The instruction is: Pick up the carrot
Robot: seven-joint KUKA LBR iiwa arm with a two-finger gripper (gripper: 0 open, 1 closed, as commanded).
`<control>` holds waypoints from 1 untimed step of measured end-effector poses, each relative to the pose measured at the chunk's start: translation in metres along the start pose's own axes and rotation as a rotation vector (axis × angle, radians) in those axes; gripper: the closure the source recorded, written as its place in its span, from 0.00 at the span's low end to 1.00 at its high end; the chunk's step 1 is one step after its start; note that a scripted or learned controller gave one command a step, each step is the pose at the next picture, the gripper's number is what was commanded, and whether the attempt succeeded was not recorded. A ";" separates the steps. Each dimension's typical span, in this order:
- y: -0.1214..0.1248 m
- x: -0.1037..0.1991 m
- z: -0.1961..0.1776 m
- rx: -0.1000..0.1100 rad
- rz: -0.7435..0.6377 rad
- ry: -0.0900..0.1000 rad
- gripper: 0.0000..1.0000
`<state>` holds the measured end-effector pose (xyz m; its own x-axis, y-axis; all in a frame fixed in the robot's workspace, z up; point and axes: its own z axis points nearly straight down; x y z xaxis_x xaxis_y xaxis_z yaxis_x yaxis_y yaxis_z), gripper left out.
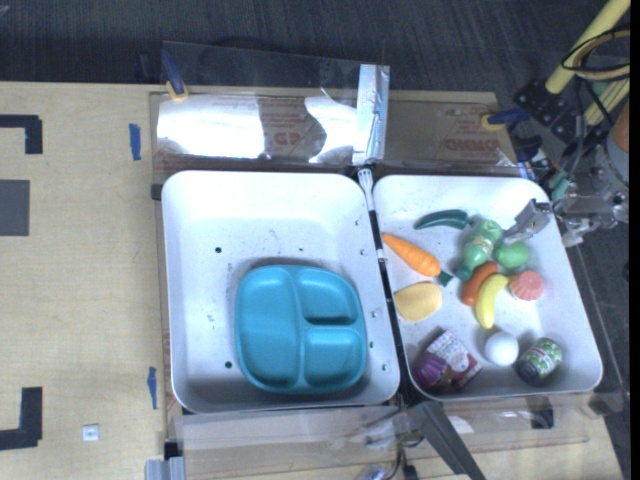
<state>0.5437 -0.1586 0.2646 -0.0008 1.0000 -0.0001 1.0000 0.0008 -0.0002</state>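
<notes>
The carrot (411, 255) lies in the right bin (585, 343), hard against its left wall, beside a yellow lemon (417, 300). The gripper (527, 220) hangs well apart near the green toys (496, 247); its state I cannot tell. A finger could strike the wall or nudge the lemon, spoiling the grasp

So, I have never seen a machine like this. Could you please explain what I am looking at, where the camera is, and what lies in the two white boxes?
One camera looks down at a slant on a wooden bench with two shallow white bins. A robot arm reaches in from the right; its end effector hangs over the right bin's far right corner, with nothing seen between its fingers. The left bin holds a blue divided tray. The right bin holds toy food: an orange carrot near its left wall, a yellow lemon just below it, a banana, a white egg and some greens. The carrot is to be picked up; it lies untouched.
</notes>
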 end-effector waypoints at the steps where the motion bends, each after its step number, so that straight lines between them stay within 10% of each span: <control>1: 0.001 0.000 -0.010 -0.003 -0.001 -0.001 1.00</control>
<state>0.5447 -0.1586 0.2750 -0.0015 1.0000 -0.0011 1.0000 0.0015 0.0029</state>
